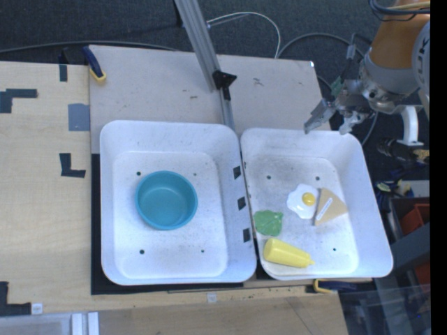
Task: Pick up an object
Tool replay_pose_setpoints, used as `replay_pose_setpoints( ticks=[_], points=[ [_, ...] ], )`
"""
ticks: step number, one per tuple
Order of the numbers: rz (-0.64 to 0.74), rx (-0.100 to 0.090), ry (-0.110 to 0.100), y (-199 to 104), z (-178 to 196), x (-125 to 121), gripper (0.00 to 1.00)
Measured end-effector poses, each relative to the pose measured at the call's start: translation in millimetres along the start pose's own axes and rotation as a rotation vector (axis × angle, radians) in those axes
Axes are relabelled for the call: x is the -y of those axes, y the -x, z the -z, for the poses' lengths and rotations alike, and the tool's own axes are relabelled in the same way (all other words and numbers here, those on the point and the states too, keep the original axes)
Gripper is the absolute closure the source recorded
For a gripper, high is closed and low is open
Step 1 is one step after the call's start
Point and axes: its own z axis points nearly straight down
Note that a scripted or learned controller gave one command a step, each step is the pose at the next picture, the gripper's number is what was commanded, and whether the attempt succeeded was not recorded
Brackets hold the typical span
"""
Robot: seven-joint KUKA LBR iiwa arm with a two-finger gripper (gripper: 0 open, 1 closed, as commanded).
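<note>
From my console, the left bin [112,187] holds one blue bowl [166,199]. The right bin [370,208] holds four pieces: green leaf [268,222], yellow corn [286,254], fried egg [303,201], cheese wedge [330,206]. The gripper [332,119] hovers over that bin's far rim, fingers parted, gripping nothing. I judge no pick has begun.
</note>
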Motion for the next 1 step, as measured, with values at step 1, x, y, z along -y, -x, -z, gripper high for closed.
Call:
replay_pose_setpoints(
  ticks=[1],
  points=[
    [0.0,0.0,0.0,0.1,0.0,0.0,0.0]
  ],
)
